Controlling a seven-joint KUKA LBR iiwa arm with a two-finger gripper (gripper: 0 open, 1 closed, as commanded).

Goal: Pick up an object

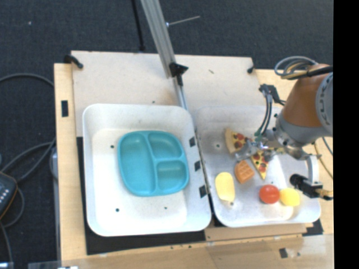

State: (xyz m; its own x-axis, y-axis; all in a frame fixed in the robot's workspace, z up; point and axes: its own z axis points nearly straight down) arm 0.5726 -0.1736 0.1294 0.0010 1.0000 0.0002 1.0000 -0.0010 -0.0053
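The right bin (210, 129) holds several toy foods. One pizza slice (234, 140) lies near its middle, and a second pizza slice (261, 163) lies to the right of it. An orange bread-like piece (244, 172) sits just below them. A pale yellow oblong piece (225, 186) rests near the bin's left wall. A red tomato (269, 194) and a yellow lemon (290, 197) sit side by side at the front right. My gripper (255, 148) hangs low over the bin, between the two pizza slices and close to both.
The left bin (98, 206) holds a teal divided plate (152, 162) at its middle. A slanted metal post (162, 38) rises from the bench behind the bins. The grey arm with its orange band (303, 102) reaches over the right bin's right side.
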